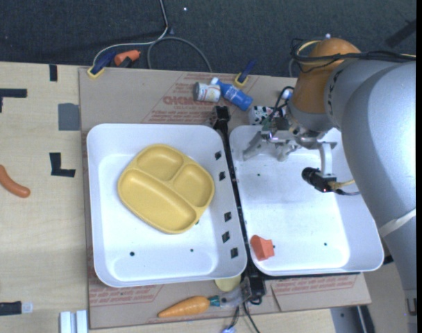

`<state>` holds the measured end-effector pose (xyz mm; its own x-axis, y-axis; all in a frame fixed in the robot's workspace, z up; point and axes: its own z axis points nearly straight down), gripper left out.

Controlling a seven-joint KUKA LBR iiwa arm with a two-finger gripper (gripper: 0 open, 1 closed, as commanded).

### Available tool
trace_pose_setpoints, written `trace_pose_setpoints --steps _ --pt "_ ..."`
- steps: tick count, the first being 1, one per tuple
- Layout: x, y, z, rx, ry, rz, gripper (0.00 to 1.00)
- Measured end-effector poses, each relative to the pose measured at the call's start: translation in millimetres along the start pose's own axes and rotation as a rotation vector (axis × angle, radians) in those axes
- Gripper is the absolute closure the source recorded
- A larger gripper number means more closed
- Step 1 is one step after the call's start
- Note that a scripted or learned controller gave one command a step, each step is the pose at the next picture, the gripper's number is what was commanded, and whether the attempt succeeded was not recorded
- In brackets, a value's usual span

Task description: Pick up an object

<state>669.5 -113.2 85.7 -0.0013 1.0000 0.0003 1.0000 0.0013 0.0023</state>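
Note:
A small orange-red block [262, 248] lies in the right bin [336, 255], near its front left corner. A yellow divided plate [166, 186] rests in the left bin [107, 255]. My gripper [265, 150] hangs over the back left part of the right bin, well behind the block. Its fingers [248, 150] are spread open with nothing between them. The grey arm with its orange band [322, 75] comes in from the right and covers the bin's back right corner.
A carrot [184, 307] lies on the cardboard in front of the bins. An orange sausage [12, 181] sits on the bench at far left. A white and blue bottle [223, 92] and clamps [128, 57] lie behind the bins.

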Motion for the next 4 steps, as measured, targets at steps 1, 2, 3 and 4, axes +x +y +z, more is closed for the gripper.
trace_pose_setpoints --steps 1,2,3,4 --pt "16 -18 0 0.0 -0.004 0.0 0.0" --pt "12 0 0 0.001 0.0 -0.002 0.0" --pt "12 0 -10 0.001 -0.002 -0.003 1.0" --pt "12 0 -10 0.001 -0.003 -0.003 0.0"
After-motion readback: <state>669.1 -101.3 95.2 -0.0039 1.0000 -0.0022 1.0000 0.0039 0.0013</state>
